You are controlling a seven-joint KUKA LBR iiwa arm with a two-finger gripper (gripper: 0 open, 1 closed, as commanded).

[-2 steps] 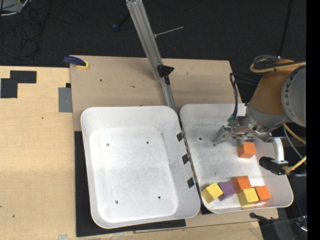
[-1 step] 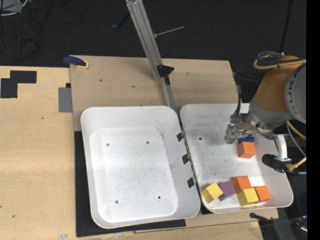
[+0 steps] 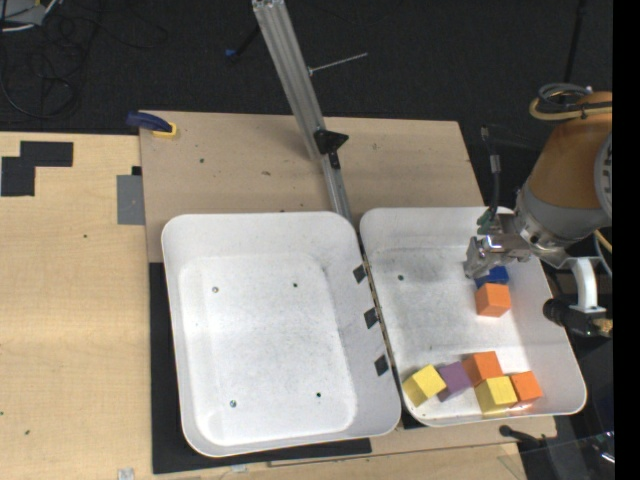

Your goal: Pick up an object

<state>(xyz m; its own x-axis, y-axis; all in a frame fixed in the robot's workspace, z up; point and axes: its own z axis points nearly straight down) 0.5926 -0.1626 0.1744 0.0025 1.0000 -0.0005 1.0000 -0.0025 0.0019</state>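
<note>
Pale wood covers the counter, which carries two shallow white plastic bins side by side, the left bin and the right bin, with dark floor and cables behind. Nearest the camera, along the right bin's front edge, lies a tight cluster of five small blocks: a yellow cube, a purple block, an orange cube, a second yellow cube and a second orange cube, all touching or nearly so. Farther back, apart from that cluster, a lone orange cube sits with a small blue block touching its far side. That makes three orange, two yellow, one purple and one blue. The metal pincer hangs directly over the blue block, just beyond the lone orange cube, so the target lies straight below and slightly toward the camera, and the move ahead looks like a short descent. Whether it is released or clenched I cannot tell. Beyond the bins, a slanted aluminium rail rises from the counter.
</note>
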